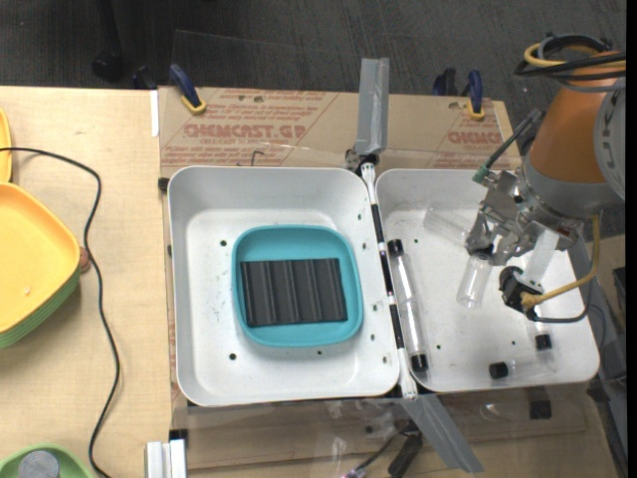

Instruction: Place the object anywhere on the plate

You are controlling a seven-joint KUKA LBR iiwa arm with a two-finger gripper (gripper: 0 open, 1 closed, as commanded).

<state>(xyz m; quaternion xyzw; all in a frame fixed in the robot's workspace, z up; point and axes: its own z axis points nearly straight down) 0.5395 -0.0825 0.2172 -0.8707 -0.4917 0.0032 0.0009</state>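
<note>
The end effector (493, 242) hovered over the right bin (438, 357), its grip impossible to read. Best move: lift straight, cross the divider, lower gently onto the teal plate (296, 339).

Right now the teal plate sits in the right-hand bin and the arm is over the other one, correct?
Not quite. The camera view shows the teal plate in the left-hand bin. The arm is over the other one, the right-hand bin.
</note>
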